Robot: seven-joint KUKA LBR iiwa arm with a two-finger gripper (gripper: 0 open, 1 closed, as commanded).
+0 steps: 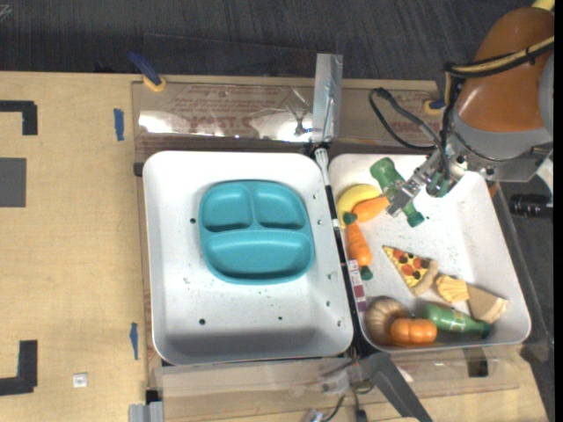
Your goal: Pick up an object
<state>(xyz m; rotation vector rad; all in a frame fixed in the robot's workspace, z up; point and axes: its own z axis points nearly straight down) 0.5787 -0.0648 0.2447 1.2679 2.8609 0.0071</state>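
My gripper [406,197] reaches in from the upper right over the back of the right bin [501,236]. Its grey fingers are shut across the middle of a green toy cucumber [384,173]; the cucumber's ends stick out above and below them at a slant. Just left of it lie a yellow banana [351,197] and an orange carrot piece [370,207]. The arm's orange band [501,86] sits above the bin's far right corner.
The right bin also holds a longer carrot [358,245], a pizza slice [410,265], a crinkled chip [453,287], a bread piece [488,305], a green bottle [454,321], an orange tomato [413,330] and a brown roll [381,311]. A teal divided plate [255,232] lies in the left bin [167,262].
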